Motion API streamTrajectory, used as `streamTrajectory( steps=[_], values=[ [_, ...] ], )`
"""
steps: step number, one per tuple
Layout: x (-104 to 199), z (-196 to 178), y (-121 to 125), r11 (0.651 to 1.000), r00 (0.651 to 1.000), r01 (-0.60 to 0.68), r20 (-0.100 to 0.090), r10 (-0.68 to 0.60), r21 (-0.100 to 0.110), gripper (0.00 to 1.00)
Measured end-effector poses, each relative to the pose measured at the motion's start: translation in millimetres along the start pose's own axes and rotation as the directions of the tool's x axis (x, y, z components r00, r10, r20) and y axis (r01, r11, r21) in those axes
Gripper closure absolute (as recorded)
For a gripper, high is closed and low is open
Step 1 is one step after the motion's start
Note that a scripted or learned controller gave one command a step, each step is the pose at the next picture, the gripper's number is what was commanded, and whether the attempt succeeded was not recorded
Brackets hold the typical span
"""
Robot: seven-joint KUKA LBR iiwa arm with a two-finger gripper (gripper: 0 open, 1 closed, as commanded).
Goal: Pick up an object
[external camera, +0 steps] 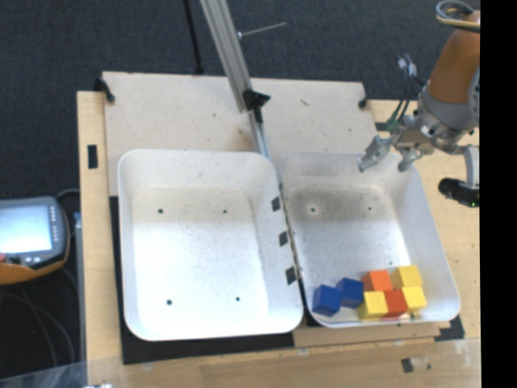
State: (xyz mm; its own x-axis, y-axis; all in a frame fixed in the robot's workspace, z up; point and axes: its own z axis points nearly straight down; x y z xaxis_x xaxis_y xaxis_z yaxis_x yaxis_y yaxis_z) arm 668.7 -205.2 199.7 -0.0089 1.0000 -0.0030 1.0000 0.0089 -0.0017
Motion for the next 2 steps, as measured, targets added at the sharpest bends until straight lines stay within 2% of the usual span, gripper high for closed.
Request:
streamTrajectory(
  steps=[1, 2],
  values=[
    [62.0, -97.9, -25.5, 1.000, 1.000, -0.002, -0.003, 0.001, -0.011, 0.00],
    [58.9, -103.3, -25.5, 1.000, 1.000, -0.003, -0.002, 0.003, -0.007, 1.00]
  ],
)
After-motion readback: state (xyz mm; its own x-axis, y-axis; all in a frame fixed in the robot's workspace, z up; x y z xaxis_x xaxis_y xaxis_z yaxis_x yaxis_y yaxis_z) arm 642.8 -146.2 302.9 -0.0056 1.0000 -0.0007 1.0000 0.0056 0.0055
